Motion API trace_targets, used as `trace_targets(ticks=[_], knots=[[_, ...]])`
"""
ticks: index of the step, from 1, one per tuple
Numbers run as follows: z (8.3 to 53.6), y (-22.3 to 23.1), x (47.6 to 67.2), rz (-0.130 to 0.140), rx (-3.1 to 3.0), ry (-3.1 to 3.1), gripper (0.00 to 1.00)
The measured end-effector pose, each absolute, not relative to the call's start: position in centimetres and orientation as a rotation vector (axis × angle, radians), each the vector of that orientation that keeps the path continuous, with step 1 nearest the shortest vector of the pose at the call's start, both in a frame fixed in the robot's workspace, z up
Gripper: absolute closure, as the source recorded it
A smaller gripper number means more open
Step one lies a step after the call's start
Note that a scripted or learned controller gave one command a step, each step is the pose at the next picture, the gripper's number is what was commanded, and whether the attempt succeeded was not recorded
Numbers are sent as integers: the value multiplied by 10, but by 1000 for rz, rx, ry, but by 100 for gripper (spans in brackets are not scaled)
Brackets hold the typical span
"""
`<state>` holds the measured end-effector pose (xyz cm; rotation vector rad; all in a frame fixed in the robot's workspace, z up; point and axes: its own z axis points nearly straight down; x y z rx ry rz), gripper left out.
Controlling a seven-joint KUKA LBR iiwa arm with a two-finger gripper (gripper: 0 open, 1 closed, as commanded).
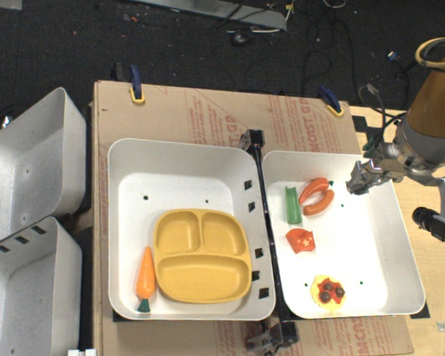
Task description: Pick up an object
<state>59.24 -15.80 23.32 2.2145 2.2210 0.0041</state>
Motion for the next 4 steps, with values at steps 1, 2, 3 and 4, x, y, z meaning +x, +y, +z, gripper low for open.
trace_targets(ticks=[1, 2, 3, 4], knots=[[272, -158, 594, 4, 2215, 2220, 100], [255, -103, 589, -1, 2216, 2230, 100], [259, -46, 586, 1, 2215, 2230, 100], [258, 9, 585, 0, 2214, 2231, 100]])
